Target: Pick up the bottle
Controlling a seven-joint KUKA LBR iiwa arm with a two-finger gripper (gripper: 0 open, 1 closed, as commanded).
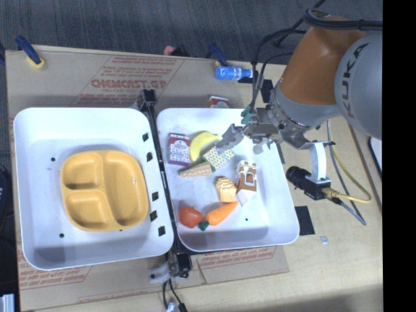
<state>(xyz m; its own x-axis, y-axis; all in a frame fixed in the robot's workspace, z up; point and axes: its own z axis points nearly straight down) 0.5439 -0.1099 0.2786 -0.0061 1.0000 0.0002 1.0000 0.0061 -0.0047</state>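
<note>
The bottle (246,177), small and brown with a white label, lies in the right bin (281,220) towards its right side. My gripper (231,136) reaches in from the right and hangs over the bin's upper middle, up and to the left of the bottle and apart from it. Its tip is close to a yellow banana (201,144) and a green-and-white checked piece (218,155). Nothing from the bin is visibly lifted.
The right bin also holds a maroon packet (177,149), an ice-cream cone (195,169), a bread-like block (225,189), a carrot (223,212) and a red vegetable (190,216). A yellow divided tray (104,188) sits in the left bin (26,174). A blue clamp (231,73) lies behind.
</note>
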